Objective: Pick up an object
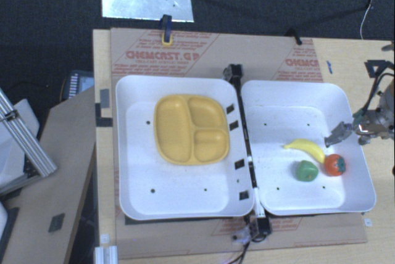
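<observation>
Right shallow white plastic bin [290, 105]: holds all three loose items, bunched near its right wall. Risk, as judged: the wall stands close to the cluster, so a finger coming down on that side could strike the rim or wedge against it.

Left shallow white plastic bin [133, 133]: touches the right bin along the centre seam; carries the tray below.

Yellow three-compartment plastic tray [190, 128]: lies flat near the middle of the left bin, well apart from the gripper. Broad and low; a poor candidate for a two-finger pinch.

Yellow plastic banana [305, 148]: lies flat, pointing from centre toward the right wall. Nearest item to the gripper. Risk: its curved, slim body may roll or slide away under an off-centre closing.

Round red tomato-like fruit [334, 165]: just beside the banana's right end, perhaps touching it. Risk: a descent between the two could shove both aside and grasp neither.

Round green fruit [305, 171]: just below the banana, near the red fruit. Smooth and rounded; likely to squirt out of a shallow grip.

Gripper [340, 131]: enters at the right edge, poised over the right bin's right wall, just above the banana's tip. Nothing visible between the fingers. Whether the claw is wide or narrow cannot be told.
</observation>
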Robot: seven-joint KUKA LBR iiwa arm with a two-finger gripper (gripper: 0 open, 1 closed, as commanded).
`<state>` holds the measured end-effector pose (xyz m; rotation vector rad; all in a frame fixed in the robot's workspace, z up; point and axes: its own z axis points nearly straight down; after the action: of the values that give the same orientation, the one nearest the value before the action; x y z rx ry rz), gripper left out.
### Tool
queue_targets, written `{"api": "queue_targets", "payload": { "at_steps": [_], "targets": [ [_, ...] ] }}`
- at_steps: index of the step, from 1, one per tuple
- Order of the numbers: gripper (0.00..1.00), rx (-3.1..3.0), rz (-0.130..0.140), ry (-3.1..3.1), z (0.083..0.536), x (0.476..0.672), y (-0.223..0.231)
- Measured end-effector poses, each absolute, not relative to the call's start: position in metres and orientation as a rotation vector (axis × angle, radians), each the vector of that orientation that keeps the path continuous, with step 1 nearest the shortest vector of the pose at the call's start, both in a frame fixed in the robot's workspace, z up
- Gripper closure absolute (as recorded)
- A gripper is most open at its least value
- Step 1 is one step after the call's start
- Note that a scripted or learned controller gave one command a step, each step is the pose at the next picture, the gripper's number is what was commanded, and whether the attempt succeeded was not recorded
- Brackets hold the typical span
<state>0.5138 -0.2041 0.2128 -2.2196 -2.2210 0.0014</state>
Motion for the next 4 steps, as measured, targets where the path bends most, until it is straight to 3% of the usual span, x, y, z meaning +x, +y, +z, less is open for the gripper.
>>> {"api": "queue_targets", "payload": {
  "at_steps": [2, 3, 4],
  "targets": [
    [0.0, -2.219, 0.001, -2.221, 0.126, 0.52, -0.196],
    [1.0, -2.224, -0.002, -2.225, 0.139, 0.522, -0.197],
    [1.0, -2.223, -0.003, -2.227, 0.184, 0.522, -0.203]
  ]
}}
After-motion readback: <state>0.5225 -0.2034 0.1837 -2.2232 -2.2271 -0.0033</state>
